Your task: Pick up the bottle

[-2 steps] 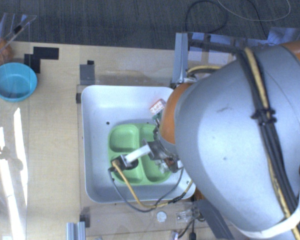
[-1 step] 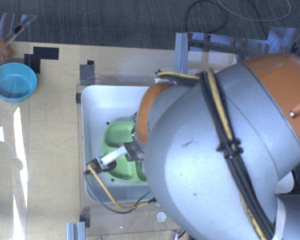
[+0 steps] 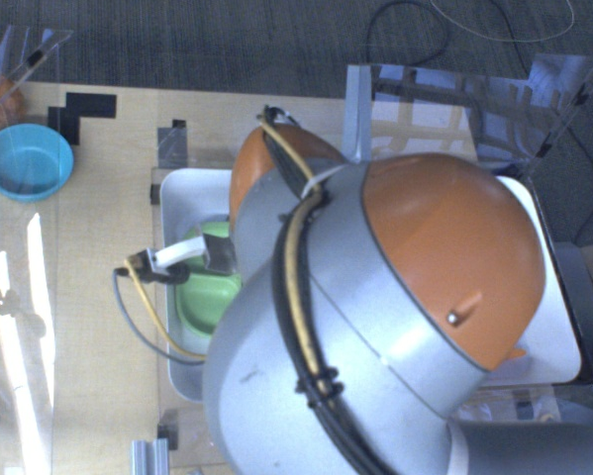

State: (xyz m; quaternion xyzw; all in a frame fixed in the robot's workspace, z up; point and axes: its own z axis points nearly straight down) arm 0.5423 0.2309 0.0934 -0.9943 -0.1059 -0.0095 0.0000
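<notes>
The arm point(image 3: 375, 315) extends over the left bin point(image 3: 182, 191) and covers most of both bins. A green object point(image 3: 209, 300), possibly the bottle, lies in the left bin, partly hidden beneath the wrist. The state of the jaws cannot be determined. A blue bowl point(image 3: 27, 160) rests on the worktop point(image 3: 78, 364), well apart at far left.

The bottle point(image 3: 209, 295) lies in the left bin point(image 3: 182, 191) — a bowl point(image 3: 27, 161) well left, on the bench point(image 3: 88, 364).
</notes>
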